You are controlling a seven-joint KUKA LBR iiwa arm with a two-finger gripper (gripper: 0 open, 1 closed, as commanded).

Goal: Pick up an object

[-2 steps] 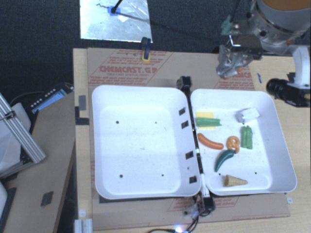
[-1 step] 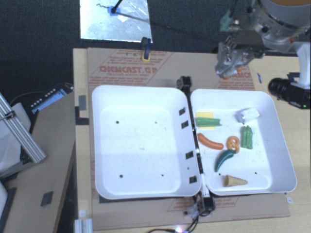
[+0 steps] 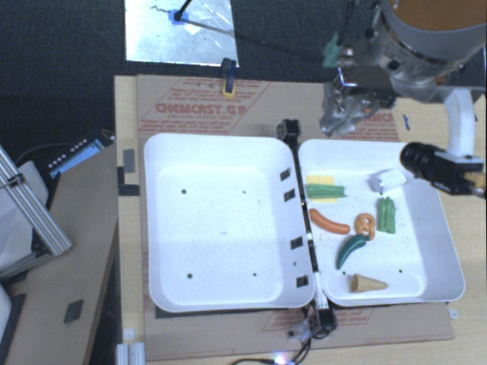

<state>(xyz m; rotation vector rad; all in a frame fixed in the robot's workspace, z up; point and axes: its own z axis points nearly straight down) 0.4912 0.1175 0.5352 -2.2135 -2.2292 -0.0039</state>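
Observation:
The right bin (image 3: 445, 261) holds several small toy foods. A yellow block with a green piece (image 3: 323, 189) lies at its back left, and an orange sausage (image 3: 329, 221) lies in front of that. Near the middle are a pretzel (image 3: 364, 223), a teal pepper (image 3: 351, 249) and a green pod (image 3: 387, 214). A white piece (image 3: 386, 179) rests at the back, and a tan cone (image 3: 367, 284) sits near the front. My gripper (image 3: 340, 117) hangs above the bin's back left edge, well clear of every object, with nothing seen in it.
The left bin (image 3: 156, 226) stands beside the right one, with black clips (image 3: 297, 242) along the seam between them. A black cylindrical device (image 3: 432, 166) juts over the right bin's back right corner. A yellow and blue clamp (image 3: 227, 77) sits behind the bins.

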